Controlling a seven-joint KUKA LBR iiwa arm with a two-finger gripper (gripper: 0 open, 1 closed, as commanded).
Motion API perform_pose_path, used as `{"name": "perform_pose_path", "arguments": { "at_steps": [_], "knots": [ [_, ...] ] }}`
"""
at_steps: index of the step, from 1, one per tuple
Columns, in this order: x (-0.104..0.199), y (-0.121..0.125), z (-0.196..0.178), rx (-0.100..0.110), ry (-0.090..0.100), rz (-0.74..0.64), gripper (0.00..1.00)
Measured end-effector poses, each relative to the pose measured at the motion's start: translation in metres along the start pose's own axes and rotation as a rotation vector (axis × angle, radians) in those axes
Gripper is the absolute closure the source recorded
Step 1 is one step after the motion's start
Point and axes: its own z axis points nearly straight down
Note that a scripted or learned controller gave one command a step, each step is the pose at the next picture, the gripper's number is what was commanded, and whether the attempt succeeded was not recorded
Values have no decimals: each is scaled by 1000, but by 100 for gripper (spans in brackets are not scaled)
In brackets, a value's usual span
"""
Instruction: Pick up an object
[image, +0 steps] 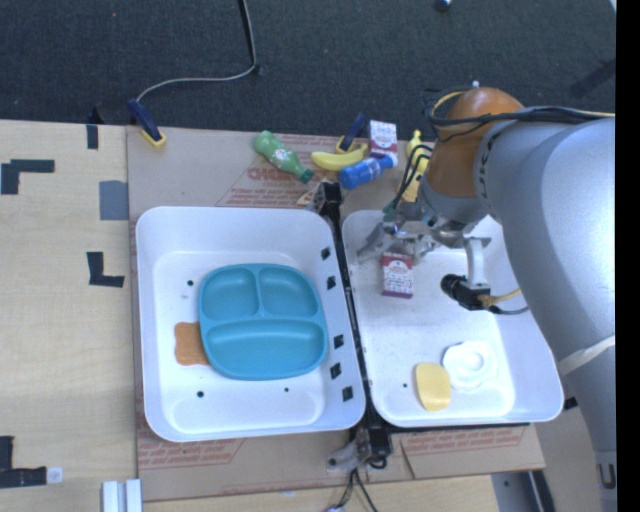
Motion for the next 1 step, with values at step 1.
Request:
{"name": "perform_pose_path", "arguments": {
  "at_steps": [1],
  "knots": [
    [0,0,-10,0,-1,0,100]
  ]
}}
